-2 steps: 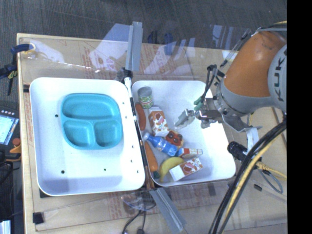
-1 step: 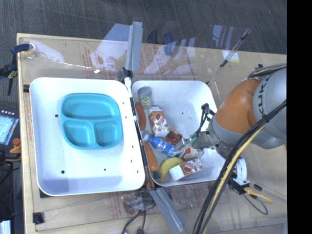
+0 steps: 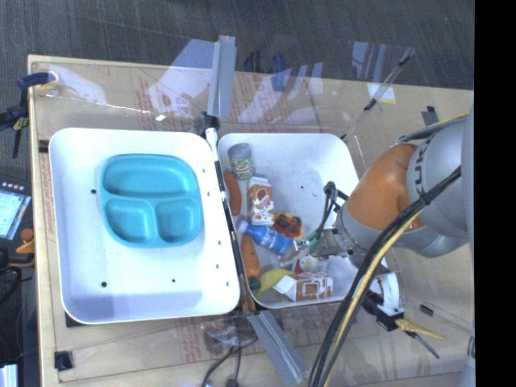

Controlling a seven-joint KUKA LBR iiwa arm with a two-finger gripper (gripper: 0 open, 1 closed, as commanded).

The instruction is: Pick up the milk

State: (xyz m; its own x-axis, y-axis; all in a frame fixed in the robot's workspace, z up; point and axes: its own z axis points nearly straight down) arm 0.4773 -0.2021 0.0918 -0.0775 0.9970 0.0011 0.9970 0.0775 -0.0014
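Right bin [image 3: 322, 147]: we log milk [image 3: 260, 201] upright beside can [image 3: 241, 161]; gripper [image 3: 316, 248] low near bottle [image 3: 266, 238], its grip state we cannot tell.

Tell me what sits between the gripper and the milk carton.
The small white and brown milk carton stands upright in the right white bin. The gripper is lower right of it; a blue bottle and a red-orange toy crowd the gap between.

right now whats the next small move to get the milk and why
Probably shift the gripper toward the upright milk carton in the right bin. The gripper sits low over the clutter near a flat carton, apart from the milk, which stands beside the can.
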